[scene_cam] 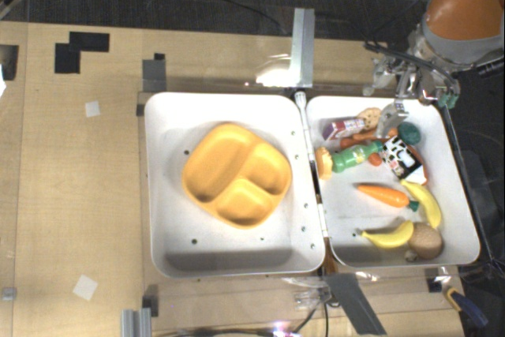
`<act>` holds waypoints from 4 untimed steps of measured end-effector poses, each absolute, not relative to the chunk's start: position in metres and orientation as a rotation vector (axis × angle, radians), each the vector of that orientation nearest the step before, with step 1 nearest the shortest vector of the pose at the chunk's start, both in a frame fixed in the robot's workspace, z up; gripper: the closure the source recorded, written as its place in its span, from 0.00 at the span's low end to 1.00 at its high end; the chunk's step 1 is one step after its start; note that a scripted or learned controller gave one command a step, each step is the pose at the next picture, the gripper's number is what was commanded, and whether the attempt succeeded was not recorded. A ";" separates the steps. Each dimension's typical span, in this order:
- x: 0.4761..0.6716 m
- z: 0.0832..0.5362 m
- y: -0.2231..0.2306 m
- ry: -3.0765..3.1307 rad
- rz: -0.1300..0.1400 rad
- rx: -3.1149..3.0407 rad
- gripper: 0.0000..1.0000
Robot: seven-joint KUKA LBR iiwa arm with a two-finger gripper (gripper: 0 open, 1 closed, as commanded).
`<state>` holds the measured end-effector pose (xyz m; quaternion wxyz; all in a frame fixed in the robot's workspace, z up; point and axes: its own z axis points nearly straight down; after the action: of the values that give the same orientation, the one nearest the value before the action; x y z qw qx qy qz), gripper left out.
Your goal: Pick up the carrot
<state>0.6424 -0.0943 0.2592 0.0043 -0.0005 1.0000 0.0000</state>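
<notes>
Although the claw [392, 108] is seen hanging over the far edge of the right-hand bin [341, 229], whether it is apart or together cannot be told, since the metal parts blur against the clutter beneath. Nothing is seen clamped in it. The carrot [384, 195] is found nearer the camera than the claw, well apart from it, lying flat on the bin floor with its tip pointing toward the left bin and its green stub toward the right wall. Between claw and carrot a green bottle [352, 159] and a black-and-white carton [402, 157] are lodged. Just beyond the carrot's stub end a banana [427, 202] is laid, and a second banana [388, 235] and a brown round fruit [426, 241] are set further toward the camera. In the left bin a yellow divided plate [237, 174] is placed.

The carrot is judged to be a light, rigid toy, probably smooth plastic and therefore slippery, and tapered. A hold across the thick middle, at right angles to its length, is advised, because the narrow tip would likely be squeezed out.
</notes>
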 end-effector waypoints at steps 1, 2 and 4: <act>0.577 0.118 -0.126 3.138 -0.001 -0.001 0.00; 0.557 0.090 -0.100 3.119 0.000 0.232 0.00; 0.501 0.091 -0.118 3.117 -0.004 -0.152 1.00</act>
<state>0.5009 -0.1175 0.0914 0.0103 -0.0487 0.9988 -0.0013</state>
